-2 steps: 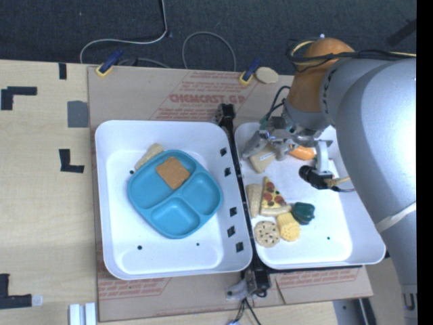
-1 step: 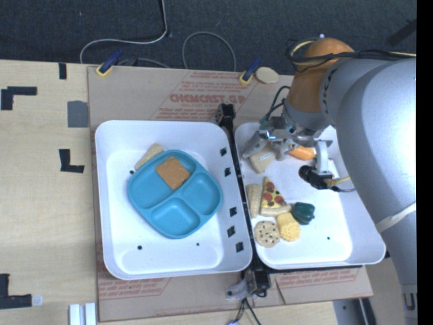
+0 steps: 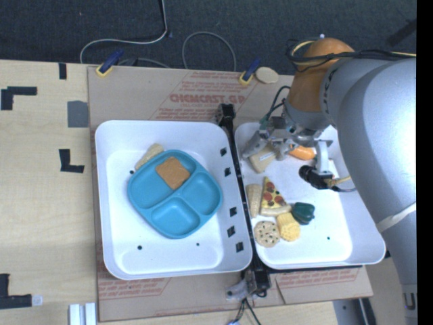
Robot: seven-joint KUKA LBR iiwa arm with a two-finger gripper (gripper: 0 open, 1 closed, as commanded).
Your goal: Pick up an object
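A beige block (image 3: 262, 160) lies just beside the pizza slice (image 3: 272, 196), seemingly beneath the gripper (image 3: 269, 143), whose finger spread I cannot tell.

Toy food pieces in the two white bins

A pizza slice (image 3: 272, 196), cookie (image 3: 266, 233), yellow piece (image 3: 289, 229) and dark green piece (image 3: 302, 212) cluster in the right bin (image 3: 338, 249) (all lying flat); a tan square (image 3: 173, 172) rests on the blue tray (image 3: 177, 196) at left.

Bulky grey arm (image 3: 379, 114), orange band (image 3: 312, 80) above wrist, black cable (image 3: 318, 177), metal pincer (image 3: 267, 144)
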